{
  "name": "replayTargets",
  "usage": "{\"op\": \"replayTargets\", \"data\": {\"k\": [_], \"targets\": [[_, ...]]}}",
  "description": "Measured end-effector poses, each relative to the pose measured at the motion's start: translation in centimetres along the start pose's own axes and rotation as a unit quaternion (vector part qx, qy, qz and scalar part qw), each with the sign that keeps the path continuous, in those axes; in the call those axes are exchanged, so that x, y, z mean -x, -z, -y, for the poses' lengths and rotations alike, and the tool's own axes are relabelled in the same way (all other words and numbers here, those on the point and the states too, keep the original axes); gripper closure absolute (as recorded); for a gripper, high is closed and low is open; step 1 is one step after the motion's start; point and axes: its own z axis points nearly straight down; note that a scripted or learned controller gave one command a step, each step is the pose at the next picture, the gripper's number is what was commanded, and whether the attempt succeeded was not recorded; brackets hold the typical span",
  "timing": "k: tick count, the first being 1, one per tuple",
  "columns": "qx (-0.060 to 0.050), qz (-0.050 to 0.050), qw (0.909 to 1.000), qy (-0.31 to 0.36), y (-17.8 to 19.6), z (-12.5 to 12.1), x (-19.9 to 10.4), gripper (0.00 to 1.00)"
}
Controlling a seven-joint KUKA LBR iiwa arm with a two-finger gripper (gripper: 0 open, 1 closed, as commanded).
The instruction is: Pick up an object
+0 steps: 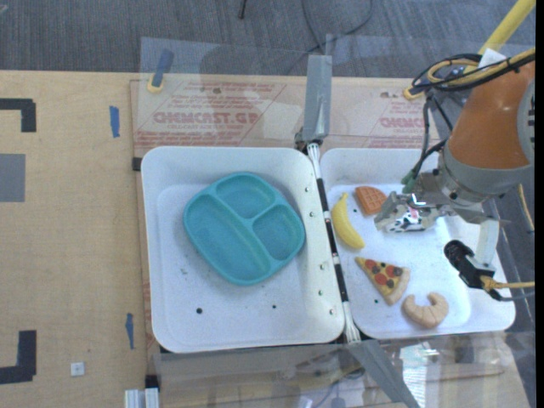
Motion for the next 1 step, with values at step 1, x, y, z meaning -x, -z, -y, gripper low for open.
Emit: {"op": "replayTargets", "data": {"k": [1], "targets": [[0.021, 0.003, 0.9994, -0.026, -7.41, -4.85, 1.66, 0.00]]}}
